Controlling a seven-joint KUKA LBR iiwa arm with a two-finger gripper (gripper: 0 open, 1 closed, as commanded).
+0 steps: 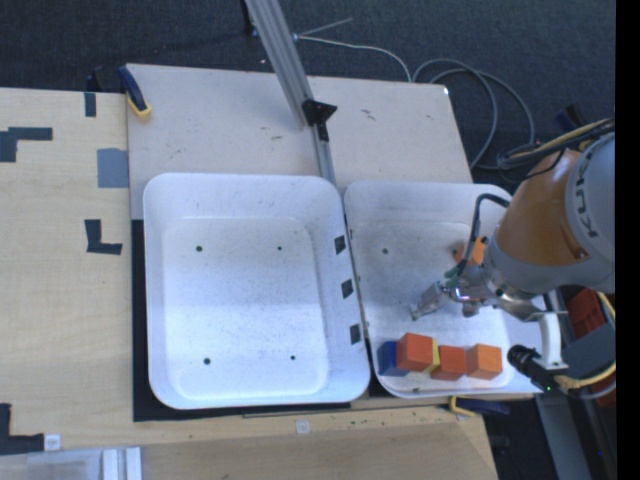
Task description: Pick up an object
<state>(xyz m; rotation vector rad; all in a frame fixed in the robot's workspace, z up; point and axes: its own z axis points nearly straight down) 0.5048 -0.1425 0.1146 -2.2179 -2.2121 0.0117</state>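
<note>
Nearest the front edge of the table, the right bin (400, 203) carried a row of small blocks against its front wall: a blue block (386, 356) at the left end, then an orange block (416, 351), a darker orange-red block (452, 362) and another orange block (485, 360) towards the bin's front right corner. They sat touching or very nearly so, which left little room between them.

Just behind that row, over the middle of the right bin, hung the gripper (432, 304), the arm (545, 233) reaching in from the right side. How the jaws stood could not be told at this size; nothing was seen held between them. A small orange thing (462, 253) showed just behind the wrist, too hidden to name.

The step in hand looked like the approach to a grasp. To do it well, the jaws would best come down on an end block or the taller orange one, across the faces that look front and back and not those pressed against neighbours, and stay clear of the bin's front wall.

Further left lay the left bin (160, 203), and behind both a metal rail (285, 48) ran to the table's back edge.
</note>
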